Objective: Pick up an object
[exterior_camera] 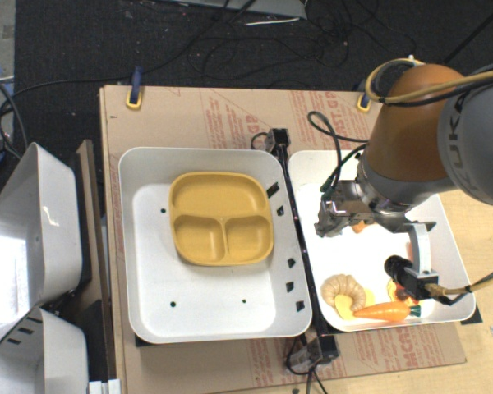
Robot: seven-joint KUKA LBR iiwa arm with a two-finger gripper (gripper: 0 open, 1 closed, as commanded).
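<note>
Arm (427, 130) over right bin (458, 245); gripper (338, 218) low, open/shut can't tell. Carrot (384, 309), maybe a croissant (343, 287) at near edge. Yellow tray (222, 217) in left bin (148, 245).

Mustard-yellow divided plate (222, 217), two white bins (148, 302), orange carrot (384, 309), pale tan croissant (343, 286), grey arm (476, 138) with orange band (415, 121), brown board (230, 109)

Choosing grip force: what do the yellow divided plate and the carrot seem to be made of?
The yellow divided plate looks like moulded plastic, matte, with uniform colour and soft rounded ridges. The carrot seems a plastic toy, smooth and slightly glossy; rubber is possible.
</note>
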